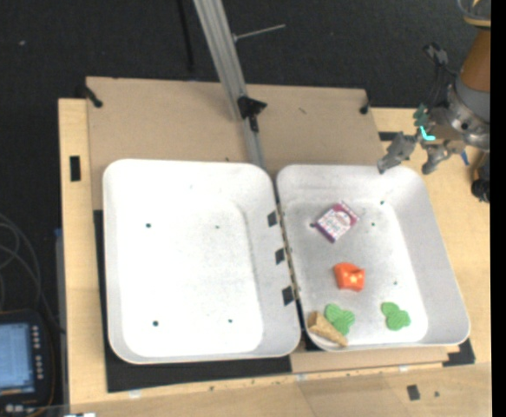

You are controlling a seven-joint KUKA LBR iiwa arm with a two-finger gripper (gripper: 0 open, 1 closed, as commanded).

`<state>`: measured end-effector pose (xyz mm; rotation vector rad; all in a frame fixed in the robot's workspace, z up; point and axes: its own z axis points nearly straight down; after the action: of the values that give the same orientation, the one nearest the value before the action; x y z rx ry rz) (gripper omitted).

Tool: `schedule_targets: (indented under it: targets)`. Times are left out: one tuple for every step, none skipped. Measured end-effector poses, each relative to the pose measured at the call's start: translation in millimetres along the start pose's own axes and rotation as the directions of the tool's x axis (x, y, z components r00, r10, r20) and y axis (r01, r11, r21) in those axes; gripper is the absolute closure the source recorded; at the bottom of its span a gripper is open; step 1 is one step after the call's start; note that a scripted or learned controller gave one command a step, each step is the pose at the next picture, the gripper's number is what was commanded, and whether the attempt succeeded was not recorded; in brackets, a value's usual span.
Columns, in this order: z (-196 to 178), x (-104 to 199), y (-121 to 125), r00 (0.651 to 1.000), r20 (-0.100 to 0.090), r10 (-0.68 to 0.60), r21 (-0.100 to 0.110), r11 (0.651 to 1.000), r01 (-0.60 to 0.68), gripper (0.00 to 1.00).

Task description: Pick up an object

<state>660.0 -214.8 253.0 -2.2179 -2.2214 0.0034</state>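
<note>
the arm enters from the right, its gripper point(414, 154) poised over the far right corner of the right bin point(435, 233), fingers spread apart with nothing between them. at that bin's near edge lie a tan piece point(326, 328) touching a green object point(341, 319), another green object point(396, 316), then an orange object point(350, 276), and farther back a purple-and-white packet point(335, 222). the left bin point(131, 259) sits alongside.

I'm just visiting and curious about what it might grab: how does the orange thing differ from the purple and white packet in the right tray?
The orange object is a solid bright colour and looks lumpy; the purple and white packet is two-toned, flat and squarish. The packet lies further up the right bin, nearer the claw; the orange object sits lower, closer to the green pieces. Both lie loose on the bin floor, untouched.
</note>
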Motion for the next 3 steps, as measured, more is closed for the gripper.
schedule_targets:
  targets:
    - [-3, 0, 1, 1.0, 0.004, -0.003, -0.004, 1.0, 0.003, 0.0]
    - [49, -8, 9, 1.0, 0.003, -0.003, -0.001, 1.0, 0.003, 0.0]
    - [99, -3, 0, 1.0, 0.002, 0.0, 0.0, 1.0, 0.0, 0.0]
